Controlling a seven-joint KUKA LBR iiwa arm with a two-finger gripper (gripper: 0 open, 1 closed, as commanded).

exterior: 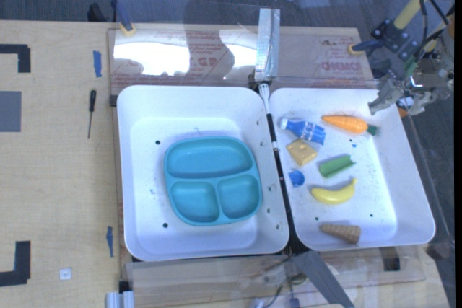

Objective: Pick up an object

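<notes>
The picking has not begun, as far as can be judged. The gripper hangs over the upper right corner of the right bin, beyond the carrot's leafy end, and nothing sits between its fingers; whether they stand open or closed cannot be made out against the clutter of cables.

Every candidate lies in the right bin, and the carrot serves as the marker. The blue bottle lies to the carrot's left, near the wall shared with the left bin. Below the carrot comes the green piece, with the yellow block and a small blue piece to its left. Lower again is the banana, and lowest the cone, close to the bin's front wall.

The carrot is the nearest thing to the gripper and has bare floor on its right and above, so a descent there looks least crowded. The bottle and small blue piece crowd the dividing wall, which probably leaves little room for fingers. The left bin holds a teal divided plate.
</notes>
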